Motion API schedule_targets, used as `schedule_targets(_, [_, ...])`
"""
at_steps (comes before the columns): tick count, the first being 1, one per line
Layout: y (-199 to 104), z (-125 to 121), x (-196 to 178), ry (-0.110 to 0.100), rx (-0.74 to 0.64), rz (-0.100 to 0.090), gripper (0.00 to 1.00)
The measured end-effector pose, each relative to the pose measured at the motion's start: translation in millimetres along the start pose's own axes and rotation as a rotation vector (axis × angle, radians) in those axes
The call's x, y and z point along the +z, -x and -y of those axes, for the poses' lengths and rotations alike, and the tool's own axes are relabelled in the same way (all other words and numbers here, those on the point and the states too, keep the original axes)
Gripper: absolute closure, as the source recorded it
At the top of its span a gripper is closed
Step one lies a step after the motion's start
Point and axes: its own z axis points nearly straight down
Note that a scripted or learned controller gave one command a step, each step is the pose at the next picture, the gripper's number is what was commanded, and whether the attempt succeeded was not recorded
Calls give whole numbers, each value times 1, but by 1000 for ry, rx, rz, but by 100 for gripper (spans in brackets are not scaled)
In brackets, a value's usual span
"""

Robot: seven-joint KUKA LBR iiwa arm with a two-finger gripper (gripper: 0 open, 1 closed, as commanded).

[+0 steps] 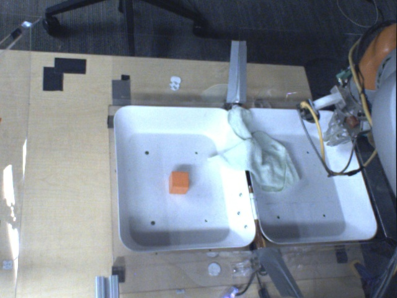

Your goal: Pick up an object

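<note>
Tool (340, 124) first: we find it at the right edge of the view, over the far right side of the right bin (322, 228), and we cannot tell its state, since the mechanism is a blur of pale parts and yellow cable. We then work from near to far. On the floor of the left bin (133, 231) we note one small orange cube (179, 182), sitting alone, left of centre and well apart from the arm. Farther back, a crumpled pale-green cloth (268, 160) lies mostly in the right bin, its upper end draped across the divider where the two bins meet. Beyond the bins, the wooden worktop (68, 166) carries black markers (62, 72) near its far left corner.
</note>
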Motion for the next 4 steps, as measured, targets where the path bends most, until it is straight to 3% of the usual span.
schedule_targets(2, [-8, -2, -1, 2, -5, -2, 100])
schedule_targets(3, [10, 2, 1, 0, 2, 0, 100])
schedule_targets(4, [-1, -1, -13, -1, -1, -2, 100])
